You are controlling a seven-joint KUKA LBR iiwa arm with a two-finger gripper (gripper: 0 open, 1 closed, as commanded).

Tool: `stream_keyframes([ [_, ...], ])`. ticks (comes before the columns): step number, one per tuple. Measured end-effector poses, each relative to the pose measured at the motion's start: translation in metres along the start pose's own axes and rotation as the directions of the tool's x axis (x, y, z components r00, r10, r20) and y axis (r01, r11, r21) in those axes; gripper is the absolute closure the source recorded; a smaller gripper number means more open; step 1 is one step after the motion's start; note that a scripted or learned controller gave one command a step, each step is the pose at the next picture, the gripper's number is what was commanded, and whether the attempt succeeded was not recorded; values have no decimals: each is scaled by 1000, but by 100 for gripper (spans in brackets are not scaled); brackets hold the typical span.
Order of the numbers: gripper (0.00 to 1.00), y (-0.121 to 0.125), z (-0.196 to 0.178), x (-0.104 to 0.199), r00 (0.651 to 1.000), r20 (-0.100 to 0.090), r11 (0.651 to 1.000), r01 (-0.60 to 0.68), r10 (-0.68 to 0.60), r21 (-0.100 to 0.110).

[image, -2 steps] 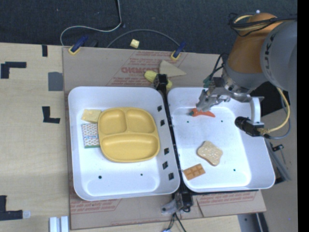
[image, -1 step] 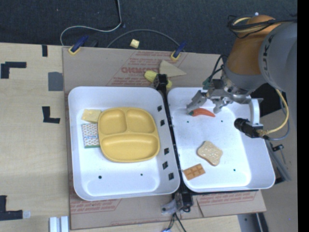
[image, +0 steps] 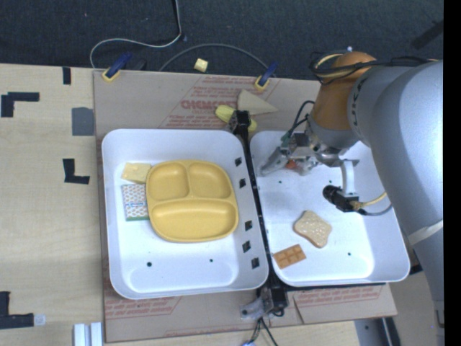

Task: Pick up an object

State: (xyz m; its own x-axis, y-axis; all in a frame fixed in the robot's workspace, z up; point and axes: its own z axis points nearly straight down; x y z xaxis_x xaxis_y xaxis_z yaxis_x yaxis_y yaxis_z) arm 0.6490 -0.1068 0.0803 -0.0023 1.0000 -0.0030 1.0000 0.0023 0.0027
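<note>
Camera view gives you a light, stiff toast slice [image: 312, 228] to pinch across its edges; the hand [image: 277, 161] hangs far-left, grip state untellable.

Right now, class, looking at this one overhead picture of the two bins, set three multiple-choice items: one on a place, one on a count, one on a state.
1. Where does the yellow divided plate lie?
A. in the left bin
B. in the right bin
C. on the cardboard behind the bins

2. How many compartments does the plate have?
A. two
B. three
C. five

3. How does the toast slice lie?
A. between the gripper's fingers
B. on the plate
C. flat on the right bin's floor, apart from the gripper

Answers:
1 A: the plate sits in the left bin, beside the small yellow and patterned pieces at its left edge.
2 B: two small sections at the top, one long one below.
3 C: the toast rests on the floor near the brown waffle piece, with bare white floor between it and the gripper.
</note>
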Motion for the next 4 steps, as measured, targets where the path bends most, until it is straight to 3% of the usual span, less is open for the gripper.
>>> stream_keyframes([
  [1, 0, 17, -4, 0, 1000, -4, 1000, -4, 4, 23],
  [3, 0, 18, -4, -31, 1000, -9, 1000, -2, 2, 15],
  [4, 100, 14, -11, -34, 1000, -4, 1000, -3, 4, 29],
])
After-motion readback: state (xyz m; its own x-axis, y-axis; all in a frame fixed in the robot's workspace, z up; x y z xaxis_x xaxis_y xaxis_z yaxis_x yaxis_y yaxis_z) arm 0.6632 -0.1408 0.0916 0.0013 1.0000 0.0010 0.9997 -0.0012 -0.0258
